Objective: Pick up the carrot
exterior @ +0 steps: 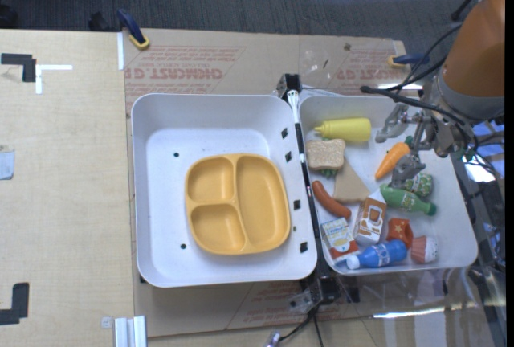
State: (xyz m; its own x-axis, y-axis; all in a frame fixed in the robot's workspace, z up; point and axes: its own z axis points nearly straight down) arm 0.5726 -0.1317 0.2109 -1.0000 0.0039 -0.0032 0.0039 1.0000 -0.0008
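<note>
Two bins on the worktop (pixel 64 177), and the carrot (pixel 391 159) sits in the right bin (pixel 462 209), just right of the yellow mustard bottle (pixel 345 129) and up from the green bottle (pixel 408 200). The gripper (pixel 418 149) is parked right at the carrot's right end, touching or nearly so, but the metal bits blur together, so I honestly can't tell whether it has clamped on anything. Looks to me like the reach-and-grasp step, with the lift not done yet. Next move probably calls for centring over the carrot's body and coming down without bumping the green bottle or the sandwich wedge (pixel 350 184) left of it. The yellow divided plate (pixel 238 203) sits way left of the carrot, in the other bin.
</note>
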